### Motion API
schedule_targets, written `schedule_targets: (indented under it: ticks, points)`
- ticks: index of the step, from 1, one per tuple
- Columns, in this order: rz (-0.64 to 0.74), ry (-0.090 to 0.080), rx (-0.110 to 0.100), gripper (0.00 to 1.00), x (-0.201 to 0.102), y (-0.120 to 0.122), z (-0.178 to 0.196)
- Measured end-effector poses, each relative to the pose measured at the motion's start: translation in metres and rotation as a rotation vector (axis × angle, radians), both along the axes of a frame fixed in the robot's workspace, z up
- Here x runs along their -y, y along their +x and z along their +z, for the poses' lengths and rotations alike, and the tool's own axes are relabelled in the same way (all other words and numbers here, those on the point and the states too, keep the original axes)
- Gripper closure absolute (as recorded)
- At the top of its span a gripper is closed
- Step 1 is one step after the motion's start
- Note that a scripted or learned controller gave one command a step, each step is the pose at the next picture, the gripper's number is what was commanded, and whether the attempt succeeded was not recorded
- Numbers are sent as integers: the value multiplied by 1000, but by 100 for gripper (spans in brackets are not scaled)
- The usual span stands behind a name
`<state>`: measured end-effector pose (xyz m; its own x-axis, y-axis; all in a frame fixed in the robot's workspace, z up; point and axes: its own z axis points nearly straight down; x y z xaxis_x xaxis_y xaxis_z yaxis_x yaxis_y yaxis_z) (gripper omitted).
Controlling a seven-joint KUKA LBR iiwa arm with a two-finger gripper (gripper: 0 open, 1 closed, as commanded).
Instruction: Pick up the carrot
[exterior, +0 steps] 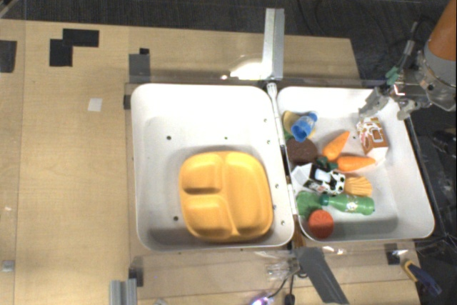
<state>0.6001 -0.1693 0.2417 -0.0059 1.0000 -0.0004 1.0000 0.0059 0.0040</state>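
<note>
Tray [226, 193] sits in the left bin [153, 153]; carrot [336, 146] lies among toys in the right bin [418, 203], pincer [389, 100] over its far right corner.

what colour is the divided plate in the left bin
Yellow; the plate shows in the camera view.

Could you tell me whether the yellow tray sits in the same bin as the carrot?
No, the yellow tray lies in the left bin, while the carrot lies among the toys in the right bin.

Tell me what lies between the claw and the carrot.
In the camera view, a small brown-and-white carton sits between the claw and the carrot, in the right bin.
</note>
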Motion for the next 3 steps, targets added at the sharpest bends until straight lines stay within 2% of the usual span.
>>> schedule_targets:
  ticks: [1,2,3]
  points:
    - [-60,0,3,0,-31,6,-146]
    - [-59,0,9,100,-33,8,-134]
    - [189,-1,2,100,-58,17,-43]
